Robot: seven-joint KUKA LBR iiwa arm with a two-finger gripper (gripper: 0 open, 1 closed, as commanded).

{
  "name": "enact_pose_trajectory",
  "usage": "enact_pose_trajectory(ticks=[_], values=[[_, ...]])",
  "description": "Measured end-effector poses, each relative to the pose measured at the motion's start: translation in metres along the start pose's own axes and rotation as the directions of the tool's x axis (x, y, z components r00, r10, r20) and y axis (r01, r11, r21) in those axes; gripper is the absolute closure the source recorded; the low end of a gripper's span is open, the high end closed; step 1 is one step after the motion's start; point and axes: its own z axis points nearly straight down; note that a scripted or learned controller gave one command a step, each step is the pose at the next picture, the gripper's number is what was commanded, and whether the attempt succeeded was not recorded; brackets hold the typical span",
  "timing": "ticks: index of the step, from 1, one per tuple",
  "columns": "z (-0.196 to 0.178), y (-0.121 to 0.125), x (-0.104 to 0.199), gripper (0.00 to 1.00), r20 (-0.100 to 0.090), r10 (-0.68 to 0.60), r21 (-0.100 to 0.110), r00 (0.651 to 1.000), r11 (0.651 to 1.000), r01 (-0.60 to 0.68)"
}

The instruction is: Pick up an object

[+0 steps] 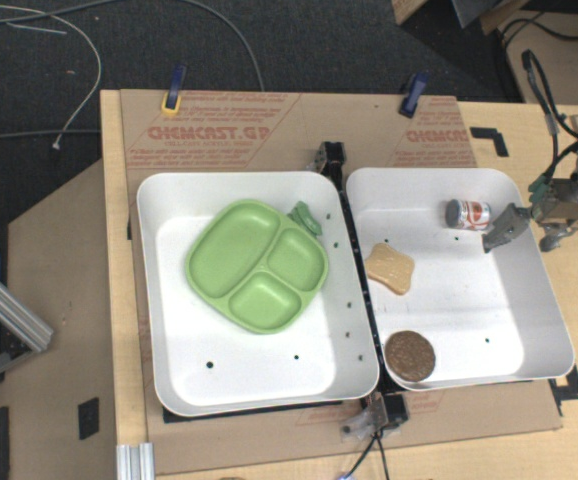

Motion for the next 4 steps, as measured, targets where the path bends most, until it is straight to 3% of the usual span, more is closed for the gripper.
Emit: enact_pose_trajectory(ticks=[1,3,4], values=[[-0.006,0.002,0.000,0.00,0.003,-0.003,-0.011,1.000,1.000,0.003],[0.080,0.012,0.007,0.00,0.002,-0.003,-0.010,1.000,1.000,0.003],[0.133,0.004,0.001,0.00,0.000,-0.002,-0.005,1.000,1.000,0.002]])
